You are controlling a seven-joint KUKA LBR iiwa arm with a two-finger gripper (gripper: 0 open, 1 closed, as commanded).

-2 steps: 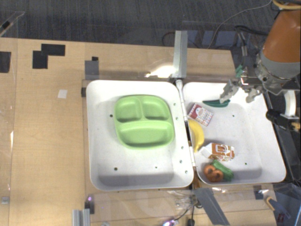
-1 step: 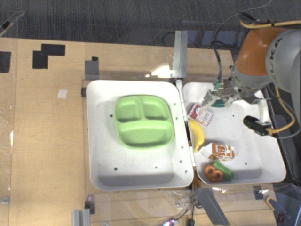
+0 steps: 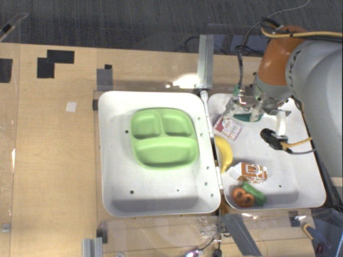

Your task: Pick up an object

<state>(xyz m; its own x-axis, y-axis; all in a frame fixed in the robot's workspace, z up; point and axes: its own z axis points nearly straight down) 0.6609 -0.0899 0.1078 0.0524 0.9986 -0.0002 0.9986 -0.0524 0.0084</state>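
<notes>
Gripper [image 3: 247, 113] hanging low over the right bin's [image 3: 300, 189] far end, finger state impossible to tell, small red-and-white packet [image 3: 228, 127] lying just beside it, one curved yellow banana [image 3: 225, 154], one orange-white wrapper [image 3: 252, 172], one glossy green divided tray [image 3: 163, 137] (three compartments) sitting in the left bin [image 3: 115, 170].

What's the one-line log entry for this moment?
arm: over right bin far end | gripper: low, beside red-white packet | grasp: none seen | banana, snack pack: lying in right bin | green tray: left bin
</notes>
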